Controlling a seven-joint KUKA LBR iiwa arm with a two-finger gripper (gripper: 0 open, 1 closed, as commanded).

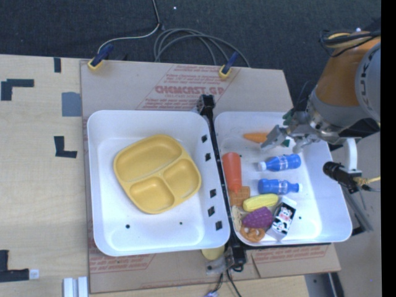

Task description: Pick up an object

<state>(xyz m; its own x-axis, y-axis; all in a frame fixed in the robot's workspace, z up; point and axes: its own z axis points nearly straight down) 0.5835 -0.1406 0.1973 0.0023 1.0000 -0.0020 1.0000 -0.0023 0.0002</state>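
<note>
The right bin [328, 218] holds several toys: an orange carrot [255, 137] at the back, two blue bottles [279, 163] [277, 186], a red-orange cylinder [232, 171], a yellow corn cob [260, 202], purple grapes [257, 218], a pretzel [250, 232] and a small black-and-white carton [283, 218]. My gripper [286, 138] hovers over the back of this bin, just right of the carrot and above the upper blue bottle. Its fingers are spread apart with nothing between them.
The left bin [102, 166] holds a yellow divided plate [157, 173]. A black divider with clips [211, 166] runs between the bins. Cables [185, 39] lie behind the cardboard base. The grey and orange arm [346, 79] enters from the right.
</note>
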